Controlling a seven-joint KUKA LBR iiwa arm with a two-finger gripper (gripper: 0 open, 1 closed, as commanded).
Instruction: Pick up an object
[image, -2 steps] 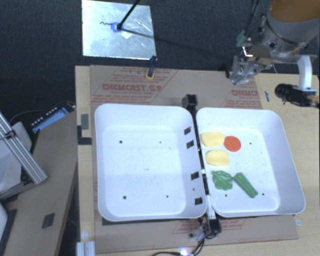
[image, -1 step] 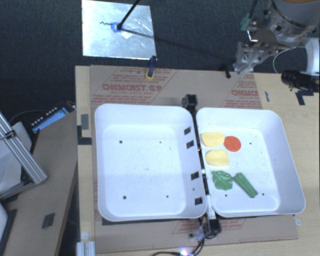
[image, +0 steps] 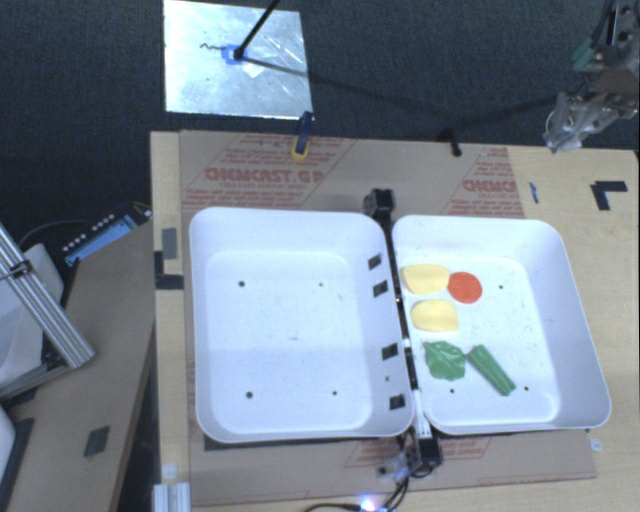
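Camera view: two white bins (image: 300, 225) fill the centre. Right of centre, the right-hand one holds two yellow pieces (image: 424, 278), green pieces (image: 446, 360) and an orange disc (image: 465, 288). At upper right the gripper (image: 578, 118) hangs away, carrying nothing. Picking seems unstarted; next it must travel down-left over one.

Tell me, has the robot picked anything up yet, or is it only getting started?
It looks only started. Done: nothing lifted yet. The gripper hangs at the far right, beyond the right bin, with nothing visible in it. All five objects lie in that bin: two yellow pieces, an orange-red disc and two green pieces. Left: come down, grasp one, lift.
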